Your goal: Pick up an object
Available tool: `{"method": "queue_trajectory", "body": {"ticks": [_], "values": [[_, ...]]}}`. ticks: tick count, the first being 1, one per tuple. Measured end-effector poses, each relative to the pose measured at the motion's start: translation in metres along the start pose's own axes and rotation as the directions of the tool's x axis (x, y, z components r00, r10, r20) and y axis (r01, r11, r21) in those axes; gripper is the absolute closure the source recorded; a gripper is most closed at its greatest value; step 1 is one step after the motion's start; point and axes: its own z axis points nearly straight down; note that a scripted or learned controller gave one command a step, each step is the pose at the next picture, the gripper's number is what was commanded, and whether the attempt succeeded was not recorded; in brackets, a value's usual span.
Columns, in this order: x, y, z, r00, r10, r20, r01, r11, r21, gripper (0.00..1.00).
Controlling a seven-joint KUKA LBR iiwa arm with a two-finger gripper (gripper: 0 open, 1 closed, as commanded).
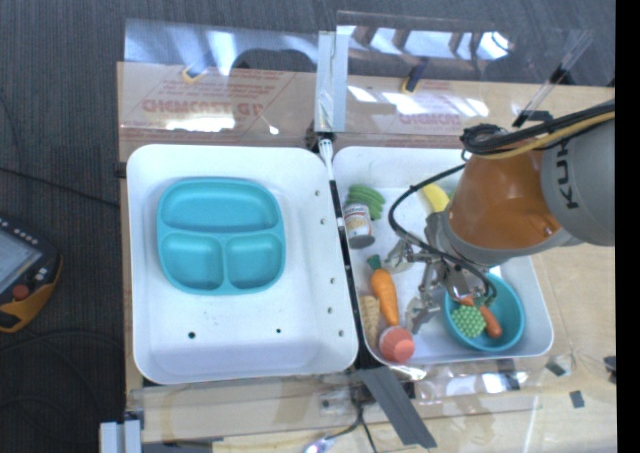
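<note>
My gripper (412, 287) hangs low over the right bin (535, 286), below the orange wrist band. Its fingers (402, 257) stand spread open with nothing between them. Just left of the fingertips lies an orange carrot (384, 295), pointing along the bin's left side. A red ball (397, 344) sits at the carrot's near end. Right of the gripper is a teal bowl (508, 325) holding a green piece (466, 319) and a small orange piece (490, 322). Farther back are a small jar (357, 224), a green item (370, 201) and a yellow item (436, 198) partly under the arm.
The left bin (175, 336) holds a teal divided plate (220, 235). A raised divider (338, 241) separates the bins. Black cables loop from the arm over the right bin's back. A clear panel stands behind both bins.
</note>
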Motion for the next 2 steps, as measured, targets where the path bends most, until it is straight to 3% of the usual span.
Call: {"method": "queue_trajectory", "body": {"ticks": [1, 2], "values": [[0.0, 0.001, 0.001, 0.978, 0.209, -0.008, -0.209, 0.978, -0.001, 0.0], [-0.085, -0.017, 0.003, 0.978, 0.211, -0.006, -0.211, 0.978, -0.001, 0.0]]}}
